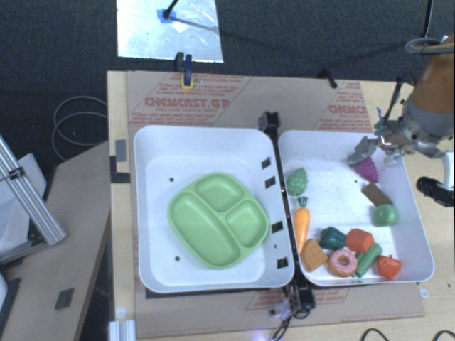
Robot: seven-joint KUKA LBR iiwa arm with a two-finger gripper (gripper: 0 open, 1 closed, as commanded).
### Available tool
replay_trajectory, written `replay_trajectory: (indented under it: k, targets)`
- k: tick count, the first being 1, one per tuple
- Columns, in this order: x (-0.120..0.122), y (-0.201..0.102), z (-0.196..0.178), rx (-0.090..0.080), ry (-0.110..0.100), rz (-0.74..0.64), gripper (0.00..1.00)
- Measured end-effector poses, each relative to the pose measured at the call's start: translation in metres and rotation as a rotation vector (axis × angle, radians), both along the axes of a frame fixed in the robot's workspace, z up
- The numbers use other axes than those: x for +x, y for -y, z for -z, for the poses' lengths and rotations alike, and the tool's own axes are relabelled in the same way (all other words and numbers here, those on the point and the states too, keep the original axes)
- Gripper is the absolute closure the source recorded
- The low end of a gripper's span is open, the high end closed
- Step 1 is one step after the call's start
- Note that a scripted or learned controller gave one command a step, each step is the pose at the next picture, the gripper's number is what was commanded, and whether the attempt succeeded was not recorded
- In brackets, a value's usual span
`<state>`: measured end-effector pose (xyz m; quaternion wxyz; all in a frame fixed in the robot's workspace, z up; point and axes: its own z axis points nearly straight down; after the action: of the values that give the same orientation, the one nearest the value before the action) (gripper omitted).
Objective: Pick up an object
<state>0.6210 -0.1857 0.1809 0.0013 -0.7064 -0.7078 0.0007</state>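
My gripper (376, 153) hangs over the far right part of the right bin (419, 226), its two grey fingers spread apart. A purple bunch of grapes (367, 170) lies just below the fingers, nearer the left one, and I see no grip on it. Close in front of the grapes lie a brown block (375, 192) and a green ball (384, 215). The same bin holds a green leafy vegetable (296, 182), a carrot (302, 222), a pink donut (344, 262) and a red pepper (389, 266).
The left bin (153, 190) holds a light green divided plate (218, 219). A black divider (279, 190) runs between the bins. At the front of the right bin several toys crowd together: a teal piece (331, 238), an orange-red piece (359, 239) and a green cucumber (368, 259).
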Motion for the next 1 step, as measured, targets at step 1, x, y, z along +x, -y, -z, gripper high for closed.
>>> replay_trajectory:
  k: [1]
  targets:
    - [-0.0086, -0.0066, 0.0548, 0.000, 0.000, 0.000, 0.00]
